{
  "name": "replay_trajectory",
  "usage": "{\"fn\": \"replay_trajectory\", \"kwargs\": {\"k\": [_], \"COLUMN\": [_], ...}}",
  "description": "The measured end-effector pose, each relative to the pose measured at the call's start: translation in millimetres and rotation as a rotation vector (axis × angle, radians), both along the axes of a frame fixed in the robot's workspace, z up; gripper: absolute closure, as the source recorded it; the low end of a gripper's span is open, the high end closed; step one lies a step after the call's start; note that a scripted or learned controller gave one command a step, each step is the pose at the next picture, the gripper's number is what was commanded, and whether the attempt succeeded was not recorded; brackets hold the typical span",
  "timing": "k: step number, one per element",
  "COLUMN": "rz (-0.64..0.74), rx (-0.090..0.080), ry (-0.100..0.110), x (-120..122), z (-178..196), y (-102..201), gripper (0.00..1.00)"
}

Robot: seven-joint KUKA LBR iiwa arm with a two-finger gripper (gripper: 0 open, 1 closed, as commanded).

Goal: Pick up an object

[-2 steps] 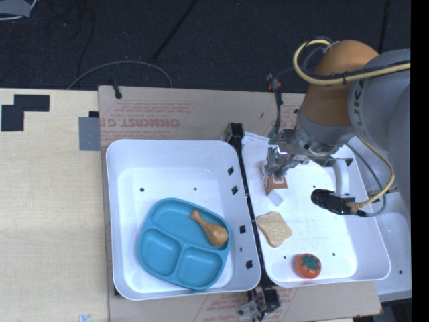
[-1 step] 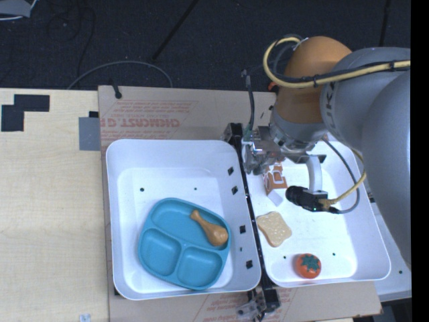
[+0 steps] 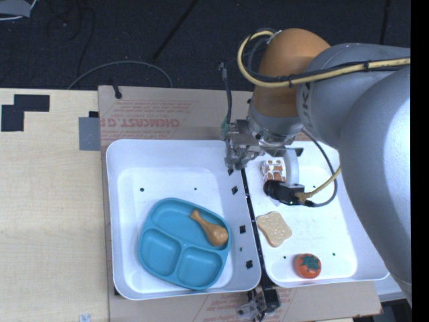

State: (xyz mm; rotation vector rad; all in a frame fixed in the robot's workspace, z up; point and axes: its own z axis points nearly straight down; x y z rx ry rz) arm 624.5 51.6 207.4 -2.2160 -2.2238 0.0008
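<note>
My gripper hangs below the grey wrist, over the divider between the two bins at their far end. Just right of it, a small brown and white toy food piece lies in the right bin. Nearer the front of that bin lie a slice of toast and a red tomato. In the left bin a blue divided plate carries a brown drumstick. I see nothing held in the gripper.
A black connector with a yellow cable hangs off the wrist over the right bin. The big grey arm covers the right bin's far right part. Both bins rest on brown cardboard over a wooden bench.
</note>
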Motion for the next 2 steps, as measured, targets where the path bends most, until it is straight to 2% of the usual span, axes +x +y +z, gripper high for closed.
{"fn": "replay_trajectory", "kwargs": {"k": [1, 2], "rz": [0.001, 0.001], "rx": [0.000, -0.002], "ry": [-0.001, 0.001], "x": [7.1, 6.5], "z": [22.4, 21.2], "y": [50.3, 48.8], "gripper": [1.00, 0.00]}}
